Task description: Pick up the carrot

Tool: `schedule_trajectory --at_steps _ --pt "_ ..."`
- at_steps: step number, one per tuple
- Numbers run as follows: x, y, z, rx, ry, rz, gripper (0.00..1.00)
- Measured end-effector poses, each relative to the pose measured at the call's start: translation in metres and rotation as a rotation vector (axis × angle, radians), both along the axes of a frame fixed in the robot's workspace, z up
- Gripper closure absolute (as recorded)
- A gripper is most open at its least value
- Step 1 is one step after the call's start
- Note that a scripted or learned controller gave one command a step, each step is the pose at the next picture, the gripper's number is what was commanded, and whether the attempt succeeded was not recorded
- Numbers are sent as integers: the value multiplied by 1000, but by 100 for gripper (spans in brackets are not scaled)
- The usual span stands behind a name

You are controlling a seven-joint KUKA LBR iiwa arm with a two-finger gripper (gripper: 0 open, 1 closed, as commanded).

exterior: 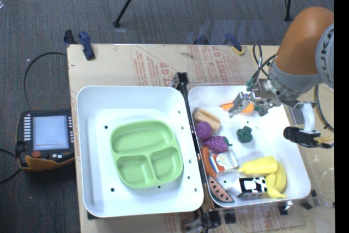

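1. Right now, what I take for the carrot point(229, 106) lies in the right bin point(294, 169), in its far half near the back wall. It is a slim orange piece whose pointed end faces the left bin point(90, 117).
2. Its long axis runs roughly left to right across the view. The thicker end slips under the gripper point(250, 103), so only the tip and a sliver of orange are visible to me.
3. The gripper sits directly over that thick end, either touching it or just above it. From this slanted view I cannot tell whether it is open or closed, or whether it actually has the carrot.
4. My judgement is that the next move depends on closing across the short axis, front to back. The carrot extends to the left of the gripper, so a grip this far off centre may let the tip droop or swing.
5. A tan bun point(207, 116) and a purple bunch of grapes point(203, 130) lie nearer the dividing wall, clear of the tip. A small green broccoli point(244, 134) sits just in front of the gripper.
6. A longer orange-red piece point(206, 163) lies along the left wall, well apart from the gripper. I cannot rule it out as a second candidate.
7. The green plate point(146, 153) rests in the left bin.
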State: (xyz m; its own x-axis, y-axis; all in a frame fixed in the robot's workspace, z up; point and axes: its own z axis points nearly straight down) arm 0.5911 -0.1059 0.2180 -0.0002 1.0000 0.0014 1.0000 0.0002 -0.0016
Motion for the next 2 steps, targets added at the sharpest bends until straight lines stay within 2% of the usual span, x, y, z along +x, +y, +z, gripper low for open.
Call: schedule_trajectory --at_steps 1,2 --pt "51 -44 -74 0 9 29 0" --pt "51 -53 -135 1 8 11 0"
